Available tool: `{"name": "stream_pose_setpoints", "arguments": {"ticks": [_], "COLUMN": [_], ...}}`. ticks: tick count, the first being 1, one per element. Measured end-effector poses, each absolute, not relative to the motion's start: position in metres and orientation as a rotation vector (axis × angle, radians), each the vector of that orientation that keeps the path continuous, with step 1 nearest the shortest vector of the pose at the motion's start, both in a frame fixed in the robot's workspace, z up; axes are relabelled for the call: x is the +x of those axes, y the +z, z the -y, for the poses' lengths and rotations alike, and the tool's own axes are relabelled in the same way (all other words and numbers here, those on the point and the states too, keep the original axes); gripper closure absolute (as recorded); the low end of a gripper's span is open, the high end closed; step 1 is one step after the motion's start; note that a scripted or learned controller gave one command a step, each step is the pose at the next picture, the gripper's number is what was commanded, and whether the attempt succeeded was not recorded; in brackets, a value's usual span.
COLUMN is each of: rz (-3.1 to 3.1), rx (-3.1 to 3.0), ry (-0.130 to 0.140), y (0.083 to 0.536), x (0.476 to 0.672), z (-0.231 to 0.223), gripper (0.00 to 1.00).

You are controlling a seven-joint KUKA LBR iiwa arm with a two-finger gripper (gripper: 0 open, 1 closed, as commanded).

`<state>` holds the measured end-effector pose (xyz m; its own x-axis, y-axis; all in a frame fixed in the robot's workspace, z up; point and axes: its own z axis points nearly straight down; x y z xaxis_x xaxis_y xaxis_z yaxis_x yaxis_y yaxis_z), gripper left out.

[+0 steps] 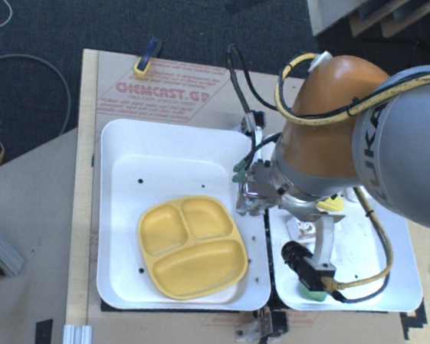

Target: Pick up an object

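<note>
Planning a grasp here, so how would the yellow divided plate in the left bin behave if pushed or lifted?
The yellow divided plate looks like moulded plastic, so it is probably stiff and light. Lying flat in the left bin, it would likely slide, not tip. Its low smooth rim may slip.

The divided plate (pixel 193 247) is showing a plain mustard yellow. The left bin (pixel 108 194) is gleaming white with a few black specks, and the right bin (pixel 400 292) is matching it in white. The arm (pixel 422 152) is showing grey, its band (pixel 334 111) glowing orange. A small piece (pixel 333 206) is showing yellow and another (pixel 311 293) green. The tan board (pixel 76 229) is bearing red lettering (pixel 162 92).
</note>
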<state>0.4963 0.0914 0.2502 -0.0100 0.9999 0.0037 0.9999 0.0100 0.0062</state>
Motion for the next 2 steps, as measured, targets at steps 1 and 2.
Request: {"name": "stream_pose_setpoints", "arguments": {"ticks": [1,2], "rz": [-2.224,-2.223], "rx": [2.210,2.216], "ry": [0.021,0.003], "y": [0.3764,0.3794], "x": [0.4797,0.4800], "z": [-0.1141,-0.1126], "gripper": [1.00,1.00]}}
